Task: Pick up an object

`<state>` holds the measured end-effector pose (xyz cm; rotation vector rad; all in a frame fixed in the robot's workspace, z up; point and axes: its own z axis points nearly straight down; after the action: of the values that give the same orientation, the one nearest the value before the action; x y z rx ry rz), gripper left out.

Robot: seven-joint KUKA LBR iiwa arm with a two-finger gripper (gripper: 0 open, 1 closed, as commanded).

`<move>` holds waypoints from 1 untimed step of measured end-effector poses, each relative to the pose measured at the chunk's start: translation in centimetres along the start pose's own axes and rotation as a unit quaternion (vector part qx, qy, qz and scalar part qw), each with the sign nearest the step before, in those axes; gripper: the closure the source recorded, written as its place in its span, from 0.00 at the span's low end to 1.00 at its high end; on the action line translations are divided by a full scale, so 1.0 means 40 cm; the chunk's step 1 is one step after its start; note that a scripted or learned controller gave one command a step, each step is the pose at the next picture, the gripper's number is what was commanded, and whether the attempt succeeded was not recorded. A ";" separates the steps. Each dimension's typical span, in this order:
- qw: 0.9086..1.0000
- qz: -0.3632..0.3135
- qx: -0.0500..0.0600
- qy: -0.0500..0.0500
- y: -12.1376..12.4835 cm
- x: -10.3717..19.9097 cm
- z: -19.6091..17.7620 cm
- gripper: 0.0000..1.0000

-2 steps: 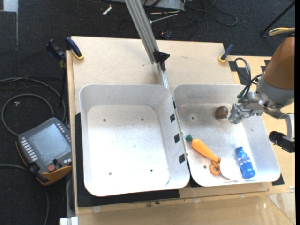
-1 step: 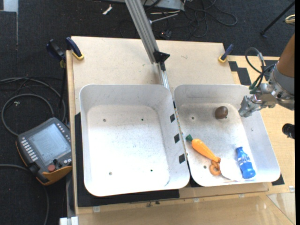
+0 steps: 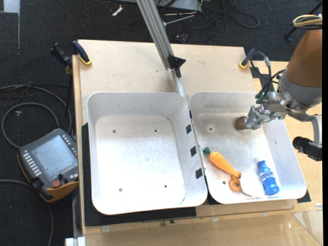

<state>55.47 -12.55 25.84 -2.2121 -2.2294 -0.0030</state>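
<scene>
Low in the right bin (image 3: 287, 137), the end effector (image 3: 252, 123) touches a small brown object (image 3: 241, 123); I cannot tell its state. Nearer the front lie a toy carrot (image 3: 223, 163) and blue bottle (image 3: 267, 178).

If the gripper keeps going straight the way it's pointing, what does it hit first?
Probably the small brown object, which lies just off the tip of the gripper in the right bin. Depth is unclear from this slanted view, so it might meet the bin floor instead.

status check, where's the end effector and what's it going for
End effector low in right bin, against brown round object; no visible grasp. Carrot and blue bottle lie apart, nearer front. Nothing blocking.
</scene>
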 end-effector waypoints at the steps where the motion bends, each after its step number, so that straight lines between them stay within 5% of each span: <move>1: 1.000 0.000 0.001 0.000 -0.011 0.118 0.031 1.00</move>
<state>54.99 -7.84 24.61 -2.2118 -2.2286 -0.0002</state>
